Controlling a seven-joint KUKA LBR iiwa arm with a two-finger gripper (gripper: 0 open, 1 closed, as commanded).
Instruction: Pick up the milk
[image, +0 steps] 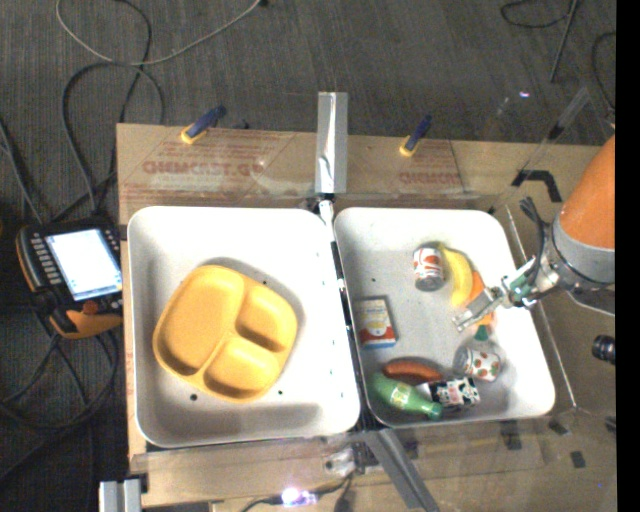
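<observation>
Milk: black-and-white cow-patterned carton (461, 392) at the right bin's near edge, lying beside the green bottle (405, 396).
Near row: hot dog (410, 369) just behind them; round spotted object (480, 362) to their right.
Right bin (520, 395): small box (377, 322), can (429, 267), banana (461, 275) farther back.
Gripper (478, 310): over the bin's right side; fingers parted, nothing between them.
Left bin (150, 420): yellow divided tray (227, 331).

Sectioned tray (228, 332) in left bin (150, 400), milk carton (377, 323) in right bin (520, 395)
</observation>
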